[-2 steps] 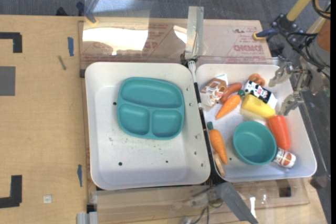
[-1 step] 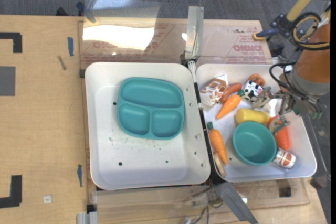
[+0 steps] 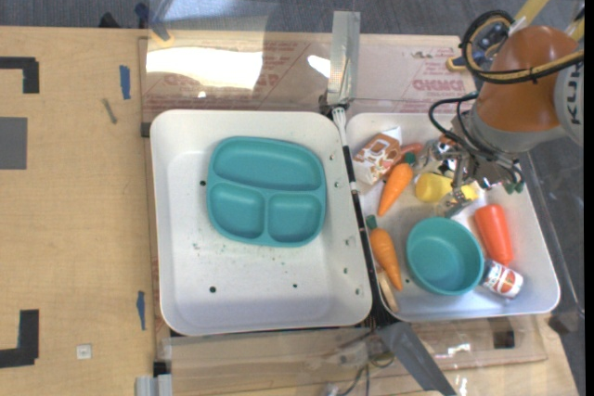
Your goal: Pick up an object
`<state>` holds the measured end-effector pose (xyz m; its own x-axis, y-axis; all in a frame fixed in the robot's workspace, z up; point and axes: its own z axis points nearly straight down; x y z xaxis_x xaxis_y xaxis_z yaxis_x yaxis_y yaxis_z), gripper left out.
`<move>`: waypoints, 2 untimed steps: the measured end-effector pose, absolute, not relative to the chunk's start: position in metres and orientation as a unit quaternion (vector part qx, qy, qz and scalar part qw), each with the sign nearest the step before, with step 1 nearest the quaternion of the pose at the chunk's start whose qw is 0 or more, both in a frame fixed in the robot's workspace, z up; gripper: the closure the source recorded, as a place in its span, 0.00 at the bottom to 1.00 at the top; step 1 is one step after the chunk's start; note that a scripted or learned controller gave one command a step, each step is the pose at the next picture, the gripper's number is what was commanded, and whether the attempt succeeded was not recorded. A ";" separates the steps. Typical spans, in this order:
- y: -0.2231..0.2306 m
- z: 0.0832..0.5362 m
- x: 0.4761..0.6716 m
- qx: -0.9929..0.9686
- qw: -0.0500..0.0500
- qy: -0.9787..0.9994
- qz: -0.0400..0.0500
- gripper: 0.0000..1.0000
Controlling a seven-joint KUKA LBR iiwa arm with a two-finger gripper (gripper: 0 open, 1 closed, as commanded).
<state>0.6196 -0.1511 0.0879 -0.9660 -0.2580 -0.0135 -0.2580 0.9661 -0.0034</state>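
the arm comes in from the right with its orange band above the right bin (image 3: 548, 287), and the hand (image 3: 461, 190) hangs low over the clutter at that bin's upper middle. its tip sits right at a small yellow toy (image 3: 432, 188), perhaps a lemon, but cables and the dark frame of the hand cover the spot, so i cannot tell whether the hand is open or closed, nor whether anything is in it.

the candidates for picking are all crowded into this one bin, which is likely why the arm works here. an upright carrot (image 3: 395, 185) leans just left of the yellow toy, touching a small printed carton (image 3: 379, 155) near the top wall. a second carrot (image 3: 385, 257) lies along the left wall. a teal bowl (image 3: 445, 255) takes the lower middle, with an orange-red pepper-like piece (image 3: 494, 232) beside its right rim and a small can (image 3: 504, 281) on its side below that.

the left bin (image 3: 176, 292) holds a teal divided plate (image 3: 266, 190), lying flat and well apart from the arm. both bins rest on the brown surface (image 3: 65, 227).

the yellow toy looks like the target; its close neighbours leave little room for a clean grip.
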 end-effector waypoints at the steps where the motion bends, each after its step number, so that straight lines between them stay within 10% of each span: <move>1: -0.099 0.100 0.574 -0.261 0.032 0.965 -0.012 0.00; 2: -0.104 0.107 0.563 -0.174 0.048 0.984 -0.015 0.00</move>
